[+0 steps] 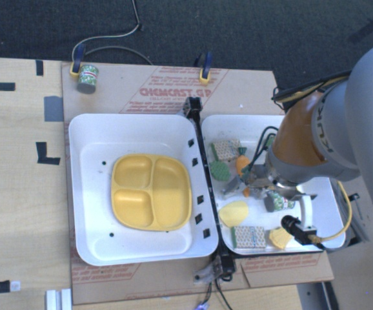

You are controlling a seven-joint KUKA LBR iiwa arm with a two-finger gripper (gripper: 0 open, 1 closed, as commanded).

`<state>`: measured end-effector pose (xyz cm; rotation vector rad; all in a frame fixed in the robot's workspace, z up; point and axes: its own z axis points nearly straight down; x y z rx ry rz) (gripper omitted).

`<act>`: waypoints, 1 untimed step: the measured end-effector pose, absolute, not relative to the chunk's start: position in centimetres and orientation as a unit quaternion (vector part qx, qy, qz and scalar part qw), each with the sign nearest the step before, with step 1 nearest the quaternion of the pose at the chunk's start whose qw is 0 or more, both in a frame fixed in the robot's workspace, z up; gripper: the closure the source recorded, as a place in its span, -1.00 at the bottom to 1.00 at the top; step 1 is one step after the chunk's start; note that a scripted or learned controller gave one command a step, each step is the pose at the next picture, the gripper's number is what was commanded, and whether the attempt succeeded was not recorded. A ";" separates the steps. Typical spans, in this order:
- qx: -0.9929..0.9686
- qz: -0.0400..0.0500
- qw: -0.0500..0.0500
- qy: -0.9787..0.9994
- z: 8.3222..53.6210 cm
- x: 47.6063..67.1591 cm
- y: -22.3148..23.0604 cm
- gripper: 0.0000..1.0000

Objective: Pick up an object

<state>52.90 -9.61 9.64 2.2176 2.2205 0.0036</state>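
Note:
The right bin [315, 247] holds several small items: a pale yellow lemon-shaped piece [233, 212], a checkered sponge block [249, 236], a yellow wedge [278, 238], a green round piece [220, 170], another checkered block [225, 150], a small orange piece [242, 163] and a green-white can [277, 202]. My gripper [250, 181] is low in this bin, among the items near its middle, just right of the green piece and above the lemon. The arm's orange band and wrist cover the fingers from above.
The left bin [83, 173] holds a yellow divided plate [151, 192]. A black divider with clips [202, 179] runs between the bins. A small can [87, 77] stands on the cardboard at the back left. Cables trail off the far edge.

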 end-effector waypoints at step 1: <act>0.707 0.001 0.001 0.708 8.6 59.6 -10.1 -1.00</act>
